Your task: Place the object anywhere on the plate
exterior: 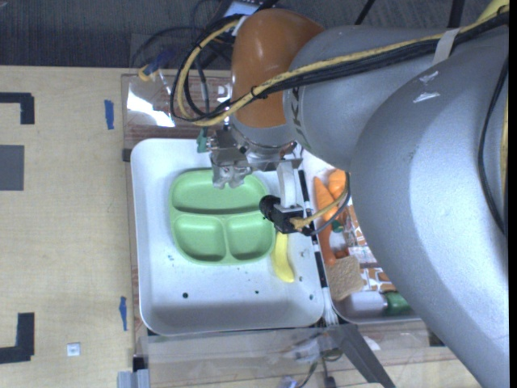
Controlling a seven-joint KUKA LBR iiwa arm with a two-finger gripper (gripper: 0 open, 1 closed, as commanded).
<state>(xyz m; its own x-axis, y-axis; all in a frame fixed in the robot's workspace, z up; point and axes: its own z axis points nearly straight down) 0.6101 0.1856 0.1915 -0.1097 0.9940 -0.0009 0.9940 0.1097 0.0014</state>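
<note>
A green plate [212, 221] with three compartments lies in the left white bin [161, 289]. My gripper [229, 173] hangs over the plate's far, large compartment, near its right end. A yellow banana [283, 261] lies in the left bin just right of the plate, along the bin's right wall. The arm's orange band and grey body cover the upper right of the view and most of the right bin.
In the right bin I see an orange carrot [325, 196], a brown sponge-like block [345, 277], a green-capped item [395, 302] and printed packaging [363, 253]. Cables [190, 79] loop behind the left bin. Blue tape marks sit on the wooden bench.
</note>
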